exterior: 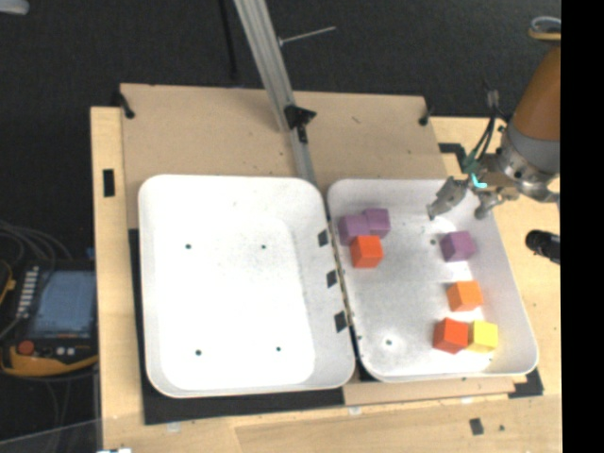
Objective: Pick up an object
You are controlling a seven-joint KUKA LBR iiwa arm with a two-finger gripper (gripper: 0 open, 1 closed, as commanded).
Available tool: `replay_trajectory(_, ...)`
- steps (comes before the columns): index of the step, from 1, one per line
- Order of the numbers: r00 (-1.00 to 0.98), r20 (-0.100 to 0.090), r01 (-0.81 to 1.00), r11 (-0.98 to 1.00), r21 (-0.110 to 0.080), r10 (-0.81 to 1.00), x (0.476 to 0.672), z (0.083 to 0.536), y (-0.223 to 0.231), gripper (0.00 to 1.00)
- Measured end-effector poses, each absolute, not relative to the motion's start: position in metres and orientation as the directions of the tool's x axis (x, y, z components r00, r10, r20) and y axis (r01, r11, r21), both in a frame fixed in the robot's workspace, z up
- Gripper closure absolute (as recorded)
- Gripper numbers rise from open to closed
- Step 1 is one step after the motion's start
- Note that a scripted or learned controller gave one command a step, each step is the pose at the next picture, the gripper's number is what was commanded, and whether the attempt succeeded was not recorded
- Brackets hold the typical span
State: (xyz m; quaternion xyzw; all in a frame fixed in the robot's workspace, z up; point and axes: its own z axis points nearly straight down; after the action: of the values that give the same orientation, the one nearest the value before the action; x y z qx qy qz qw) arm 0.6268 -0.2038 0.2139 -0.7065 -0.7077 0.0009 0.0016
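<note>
My gripper (464, 202) hangs over the upper right part of the right bin (406, 281), its two fingers spread open with nothing between them. Just below it lies a small purple block (458, 245). Near the bin's upper left a larger purple block (364, 224) touches an orange block (366, 251). Down the right side sit a white block (457, 273), an orange block (464, 295), and at the lower right a red-orange block (452, 334) next to a yellow block (484, 335).
The left bin (231, 281) lies beside the right one, on the wooden bench. A slanted metal pole (274, 69) rises from between the bins toward the top. The arm's orange band (540, 97) is at the right edge.
</note>
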Motion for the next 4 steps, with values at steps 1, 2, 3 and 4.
replay_trajectory(1, -0.004, -0.003, 1.0, 0.004, 0.0, 1.0, 0.628, 0.217, -0.205, 0.0)
replay_trajectory(2, 0.001, -0.002, 1.0, -0.001, -0.003, 1.0, 0.621, 0.173, -0.209, 0.0)
replay_trajectory(3, 0.002, -0.01, 1.0, -0.002, 0.011, 1.0, 0.615, 0.13, -0.209, 0.0)
replay_trajectory(4, 0.004, -0.011, 1.0, -0.003, 0.023, 1.0, 0.619, 0.128, -0.21, 0.0)
